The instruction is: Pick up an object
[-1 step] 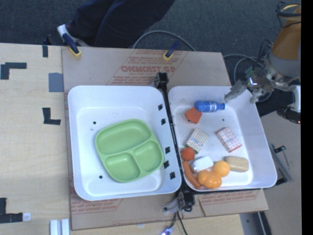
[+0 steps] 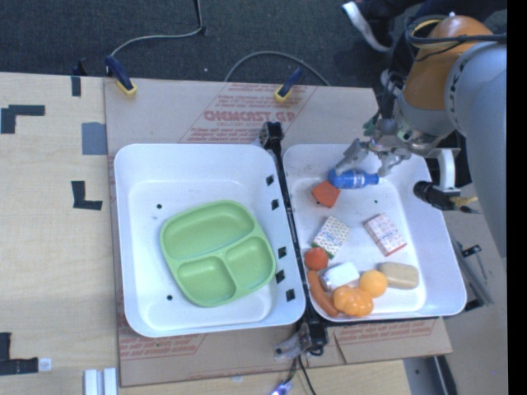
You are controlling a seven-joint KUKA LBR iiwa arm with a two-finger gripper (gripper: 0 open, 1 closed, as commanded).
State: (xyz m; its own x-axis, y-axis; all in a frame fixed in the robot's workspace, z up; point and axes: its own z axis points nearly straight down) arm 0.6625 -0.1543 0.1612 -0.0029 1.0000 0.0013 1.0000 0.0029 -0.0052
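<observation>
My gripper point(image 2: 370, 158) hangs over the far end of the right bin point(image 2: 436, 245), open, with its two fingers spread apart. Just below the fingertips a blue bottle point(image 2: 354, 178) lies on its side on the bin floor; I see nothing held between the fingers. Near it lies an orange-red block point(image 2: 326, 194). Further forward are a patterned box point(image 2: 332, 235), a pink box point(image 2: 385, 234), a red tomato point(image 2: 316, 259), a white piece point(image 2: 341, 274), orange fruits point(image 2: 356, 301), a beige loaf point(image 2: 399, 276) and a carrot point(image 2: 319, 290).
The left bin point(image 2: 140, 220) holds a green divided plate point(image 2: 217, 252). A black divider point(image 2: 282, 196) runs between the bins. The grey arm with its orange band point(image 2: 449, 56) comes in from the upper right. Cables and clamps point(image 2: 288, 85) lie behind the bins.
</observation>
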